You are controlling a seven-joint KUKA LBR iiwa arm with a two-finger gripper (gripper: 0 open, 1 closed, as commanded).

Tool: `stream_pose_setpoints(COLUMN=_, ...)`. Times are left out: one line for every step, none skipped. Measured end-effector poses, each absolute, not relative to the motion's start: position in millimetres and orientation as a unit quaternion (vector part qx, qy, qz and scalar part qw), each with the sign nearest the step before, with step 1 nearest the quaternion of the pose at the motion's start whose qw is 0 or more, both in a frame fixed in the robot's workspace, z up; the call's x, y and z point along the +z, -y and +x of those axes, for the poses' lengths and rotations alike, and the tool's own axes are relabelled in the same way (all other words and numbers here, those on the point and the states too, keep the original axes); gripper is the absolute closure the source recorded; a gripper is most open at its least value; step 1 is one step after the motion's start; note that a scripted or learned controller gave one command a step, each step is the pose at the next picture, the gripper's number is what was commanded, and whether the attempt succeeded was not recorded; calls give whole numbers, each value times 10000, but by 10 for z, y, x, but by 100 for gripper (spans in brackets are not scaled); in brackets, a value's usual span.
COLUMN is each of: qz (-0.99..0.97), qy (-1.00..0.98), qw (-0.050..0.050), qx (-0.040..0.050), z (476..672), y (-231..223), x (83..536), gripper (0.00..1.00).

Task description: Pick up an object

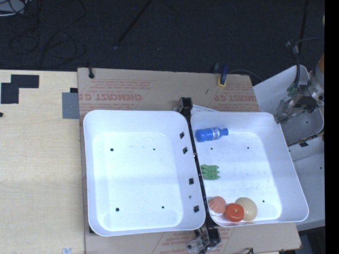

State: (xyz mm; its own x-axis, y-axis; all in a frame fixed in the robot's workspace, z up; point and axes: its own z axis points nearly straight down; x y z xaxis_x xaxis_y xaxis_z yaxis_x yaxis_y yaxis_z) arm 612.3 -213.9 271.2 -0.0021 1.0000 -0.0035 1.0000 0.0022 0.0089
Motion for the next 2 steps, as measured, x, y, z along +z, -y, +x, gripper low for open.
stream_pose_setpoints(qz=7065, qy=-7077, qw=40, qx=16, z=6014, y=2145, x=3587, gripper=100)
stream_pose_setpoints(qz=7078, qy=-7064, qw=-17, qx=-10, z=5458, y=2134, x=3441, gripper=100)
